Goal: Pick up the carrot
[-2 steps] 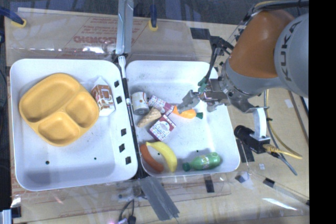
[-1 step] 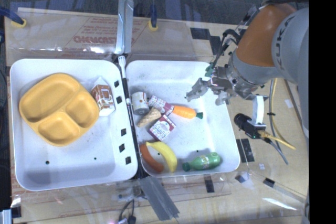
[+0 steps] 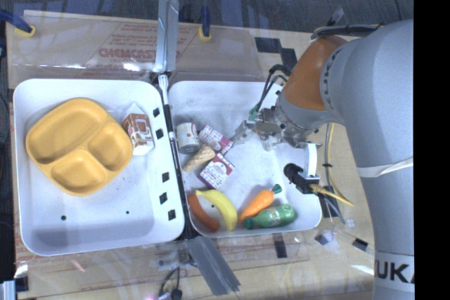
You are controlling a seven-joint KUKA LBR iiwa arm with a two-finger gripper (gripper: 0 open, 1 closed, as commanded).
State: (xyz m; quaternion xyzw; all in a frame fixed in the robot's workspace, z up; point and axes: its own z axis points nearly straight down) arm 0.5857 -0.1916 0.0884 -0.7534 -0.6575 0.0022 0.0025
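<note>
The carrot (image 3: 259,201) is orange with a small green top and lies tilted near the front of the right bin (image 3: 232,91). A green vegetable (image 3: 271,217) touches its front side. My gripper (image 3: 257,134) hangs over the middle of the right bin, behind the carrot and well apart from it. Its silver fingers (image 3: 244,131) stand spread, open, with nothing between them. The grey arm with its orange band (image 3: 309,81) comes in from the right.
A yellow banana (image 3: 221,207) and a red-brown item (image 3: 200,214) lie left of the carrot. A small can (image 3: 186,137), two cartons (image 3: 218,171) and a bread piece (image 3: 197,158) sit at the bin's left. The left bin (image 3: 91,228) holds a yellow divided plate (image 3: 77,144) and a carton (image 3: 138,131).
</note>
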